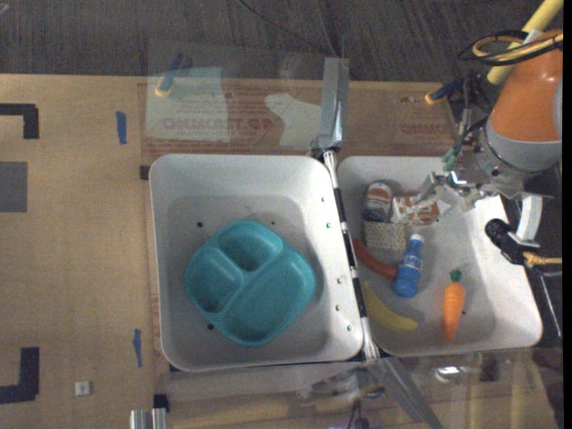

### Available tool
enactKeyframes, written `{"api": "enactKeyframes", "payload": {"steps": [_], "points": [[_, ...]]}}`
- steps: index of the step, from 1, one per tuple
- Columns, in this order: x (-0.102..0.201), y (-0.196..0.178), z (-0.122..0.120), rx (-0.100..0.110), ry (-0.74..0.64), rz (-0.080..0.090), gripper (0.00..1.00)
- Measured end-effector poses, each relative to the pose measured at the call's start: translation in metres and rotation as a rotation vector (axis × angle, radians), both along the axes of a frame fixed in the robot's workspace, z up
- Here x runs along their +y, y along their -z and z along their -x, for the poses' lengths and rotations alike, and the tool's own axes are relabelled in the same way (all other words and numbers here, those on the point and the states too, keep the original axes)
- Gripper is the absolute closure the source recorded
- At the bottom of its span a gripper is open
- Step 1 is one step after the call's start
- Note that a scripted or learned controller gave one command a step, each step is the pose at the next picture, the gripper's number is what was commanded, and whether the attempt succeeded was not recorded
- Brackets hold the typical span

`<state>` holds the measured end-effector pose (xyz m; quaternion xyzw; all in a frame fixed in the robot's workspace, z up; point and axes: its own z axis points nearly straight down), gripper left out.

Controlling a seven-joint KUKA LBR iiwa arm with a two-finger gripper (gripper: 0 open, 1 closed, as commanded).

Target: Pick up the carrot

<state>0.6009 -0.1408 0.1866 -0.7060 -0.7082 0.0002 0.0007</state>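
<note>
Camera view: orange plastic carrot with green top (454, 307) lies in right white bin (527, 324); gripper (444, 189) hovers well apart, grip state unclear.

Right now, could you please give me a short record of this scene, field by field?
target: carrot, lying in the right bin near its front right corner, green top pointing away from the camera
carrot neighbours: blue bottle to its left, banana further left
other items in right bin: red item, can, mesh cup
left bin: holds a teal plate
gripper: over the back of the right bin, apart from the carrot
carrot status: not picked up
</note>
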Motion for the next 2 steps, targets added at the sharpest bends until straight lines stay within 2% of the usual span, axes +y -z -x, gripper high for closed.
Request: {"api": "enactKeyframes", "payload": {"steps": [1,2], "points": [[-0.08,0.035,0.078,-0.001,-0.028,0.001,0.0],[-0.078,0.092,0.104,-0.005,-0.143,-0.006,0.0]]}}
